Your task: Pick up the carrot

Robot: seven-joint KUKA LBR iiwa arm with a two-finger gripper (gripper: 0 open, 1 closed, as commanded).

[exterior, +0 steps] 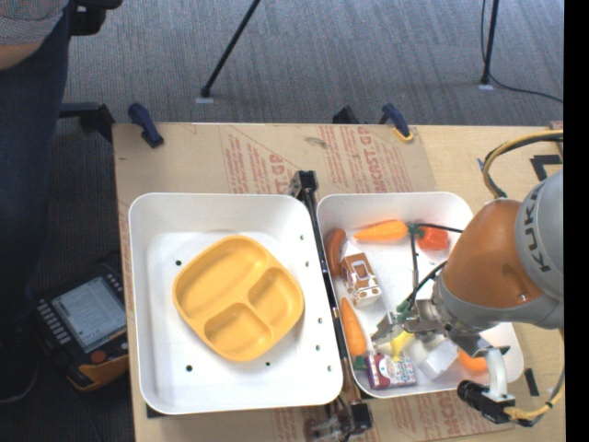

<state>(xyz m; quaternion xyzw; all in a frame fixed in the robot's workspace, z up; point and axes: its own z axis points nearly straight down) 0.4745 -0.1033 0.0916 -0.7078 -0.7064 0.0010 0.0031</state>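
Orange, tapered carrot (354, 328) lies just left of my gripper (410, 326), near the right white bin's (394, 203) left wall. I cannot tell the gripper's state. Clutter crowds it: I judge a descent could snag the yellow toy (398, 343) instead.

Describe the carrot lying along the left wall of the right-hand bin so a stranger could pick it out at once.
Start at the right bin, the one crowded with toy food, and follow its left wall toward the near end. The carrot lies there lengthwise, just below a small white and brown toy truck. It is plain orange and tapered, unlike the second carrot lying crosswise near the far wall.
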